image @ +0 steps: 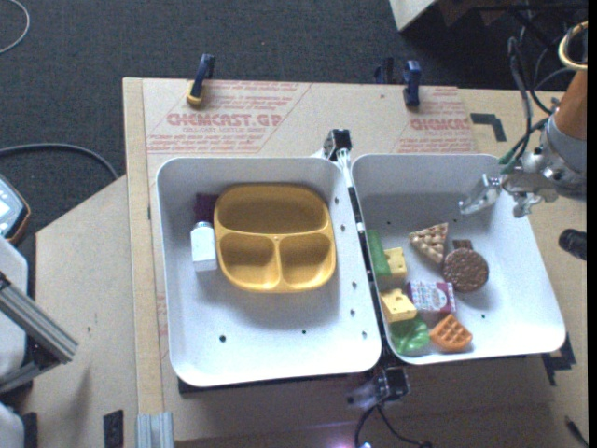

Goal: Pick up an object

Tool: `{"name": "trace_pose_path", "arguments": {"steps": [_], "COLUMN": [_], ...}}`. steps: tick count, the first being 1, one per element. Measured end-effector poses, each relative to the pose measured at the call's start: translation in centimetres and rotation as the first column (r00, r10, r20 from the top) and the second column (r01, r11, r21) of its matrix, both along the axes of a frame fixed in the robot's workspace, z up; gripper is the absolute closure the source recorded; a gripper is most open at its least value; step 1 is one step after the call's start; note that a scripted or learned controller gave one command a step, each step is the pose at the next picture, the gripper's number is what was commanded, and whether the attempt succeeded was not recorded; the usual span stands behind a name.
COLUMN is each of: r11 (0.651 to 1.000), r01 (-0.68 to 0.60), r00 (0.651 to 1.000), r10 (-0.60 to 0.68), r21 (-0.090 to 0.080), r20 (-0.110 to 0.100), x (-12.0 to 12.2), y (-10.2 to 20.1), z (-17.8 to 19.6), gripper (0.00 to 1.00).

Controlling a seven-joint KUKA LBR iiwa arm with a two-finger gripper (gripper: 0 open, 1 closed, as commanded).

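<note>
While above right bin (522,241), end effector (487,197) holds nothing

1. "CHEMCAST GP" in red print on the brown protective sheet (244,118), along the table's far edge, behind the left bin.
2. Same red print repeats, partly cut off, behind the right bin.

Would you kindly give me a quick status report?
Gripper over right bin, holding nothing. Toy food untouched. Nothing in the way.
</note>
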State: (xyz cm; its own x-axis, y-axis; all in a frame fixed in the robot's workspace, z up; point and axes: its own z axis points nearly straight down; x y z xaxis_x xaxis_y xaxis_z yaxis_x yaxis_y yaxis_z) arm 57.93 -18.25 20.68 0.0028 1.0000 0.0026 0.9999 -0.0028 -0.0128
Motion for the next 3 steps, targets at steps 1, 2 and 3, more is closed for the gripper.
{"name": "trace_pose_path", "arguments": {"steps": [1, 2, 3], "r11": [1.000, 1.000, 1.000], "r01": [-0.003, -0.002, -0.003], "r00": [1.000, 1.000, 1.000], "r10": [0.003, 0.002, 0.003], "r21": [-0.003, -0.001, -0.001], "r20": [0.014, 0.006, 0.007], "x": [0.3, -0.4, 0.0], "y": [0.0, -0.4, -0.3], "z": [0.7, -3.9, -8.2], "gripper": [0.00, 0.00, 0.00]}}
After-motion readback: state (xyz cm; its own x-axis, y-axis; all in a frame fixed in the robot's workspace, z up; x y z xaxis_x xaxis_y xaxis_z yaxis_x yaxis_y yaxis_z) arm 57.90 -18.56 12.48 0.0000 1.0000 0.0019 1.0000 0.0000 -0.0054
